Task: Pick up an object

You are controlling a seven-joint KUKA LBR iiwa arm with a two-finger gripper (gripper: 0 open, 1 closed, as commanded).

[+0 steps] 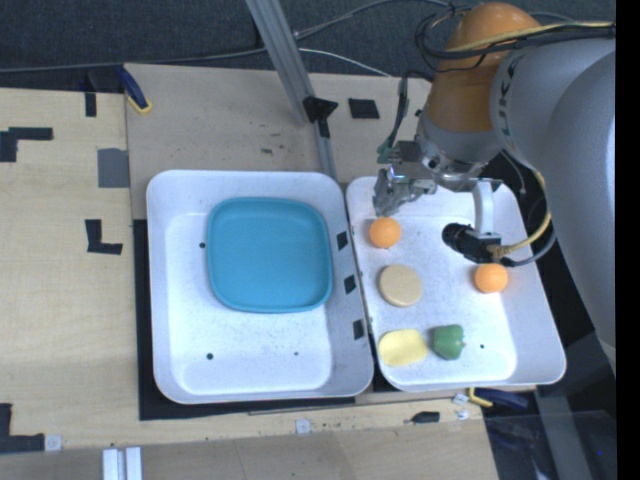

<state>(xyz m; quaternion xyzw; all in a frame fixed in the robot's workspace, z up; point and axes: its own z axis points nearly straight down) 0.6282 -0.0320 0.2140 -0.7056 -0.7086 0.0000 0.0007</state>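
My gripper [387, 204] hangs over the back left corner of the right bin [530, 363], its fingers pointing down just above an orange ball [384, 233]. Nothing shows between the fingers, and the gap between them is too small to read. Further forward in the same bin lie a beige round disc [401, 285], a yellow lemon-like piece [402, 347] and a green pepper-like piece [447, 341]. A second orange ball [491, 278] rests toward the bin's right side.
The left bin [175, 268] holds a square blue plate [269, 254]. A slanted metal post [290, 63] rises behind the bins. The grey arm [570, 118] covers the right bin's back right part.
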